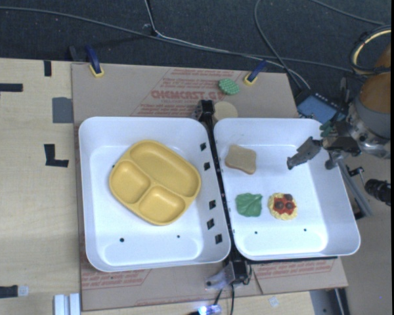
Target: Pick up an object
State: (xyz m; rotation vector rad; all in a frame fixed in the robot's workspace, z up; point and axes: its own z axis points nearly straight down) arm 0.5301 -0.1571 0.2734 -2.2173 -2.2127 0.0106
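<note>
Nearest you, along the front of the right-hand shallow white bin (315,245), you see a small round yellow toy pizza with red and dark toppings (283,206) lying flat, and just beside it, toward the left bin, a flat green leaf-shaped toy (249,204). The two sit close but apart.

Further back in that bin, near the divider, a tan toast-shaped slice (240,159) lies on the floor, well apart from both.

In the left-hand white bin (98,176) you find a yellow plastic plate with three compartments (155,182), set at a slant.

At the right bin's far right, your end effector (315,155) hangs above the rim area with its two dark fingers spread apart and nothing between them.

Beyond the bins, on the counter (26,176), a small green dotted disc (228,86) rests on the brown cardboard sheet (157,90).
</note>
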